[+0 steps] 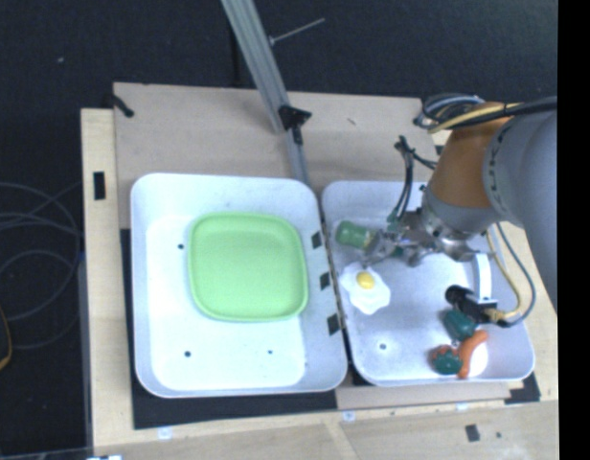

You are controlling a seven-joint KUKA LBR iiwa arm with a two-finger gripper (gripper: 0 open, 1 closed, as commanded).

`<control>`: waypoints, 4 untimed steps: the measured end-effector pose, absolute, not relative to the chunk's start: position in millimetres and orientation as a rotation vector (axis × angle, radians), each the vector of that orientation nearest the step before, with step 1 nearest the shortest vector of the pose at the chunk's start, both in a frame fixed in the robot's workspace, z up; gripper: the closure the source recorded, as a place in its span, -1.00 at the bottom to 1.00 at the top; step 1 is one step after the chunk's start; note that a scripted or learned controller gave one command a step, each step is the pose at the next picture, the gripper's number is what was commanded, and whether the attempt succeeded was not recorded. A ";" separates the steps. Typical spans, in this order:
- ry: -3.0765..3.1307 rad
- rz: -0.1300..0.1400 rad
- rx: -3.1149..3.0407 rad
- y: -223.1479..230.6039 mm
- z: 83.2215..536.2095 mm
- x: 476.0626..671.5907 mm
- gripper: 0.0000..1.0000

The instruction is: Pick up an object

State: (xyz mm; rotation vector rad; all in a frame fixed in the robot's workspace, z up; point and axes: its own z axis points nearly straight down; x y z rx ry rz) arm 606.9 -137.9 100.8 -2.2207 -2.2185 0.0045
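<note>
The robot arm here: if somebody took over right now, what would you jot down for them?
Gripper: low in the right bin, at a green object near the bin's left wall; whether its fingers are open or shut is unclear.
Right bin also holds a fried egg toy and, in the near right corner, a carrot and small green pieces.
Left bin: a green plate.
Done: nothing visibly lifted.
Left: grasp and lift one object.

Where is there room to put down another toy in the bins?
The left bin has bare floor all around the green plate. In the right bin, bare floor lies below the fried egg. It is crowded by the gripper and in the lower right corner.
</note>
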 end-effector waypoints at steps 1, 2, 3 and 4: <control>-2.218 0.001 -2.228 -140.3 113.9 607.8 1.00; -2.223 -0.005 -2.224 -133.2 160.1 606.3 1.00; -2.225 -0.006 -2.224 -126.9 216.3 600.5 1.00; -2.225 -0.006 -2.225 -131.0 278.3 605.1 1.00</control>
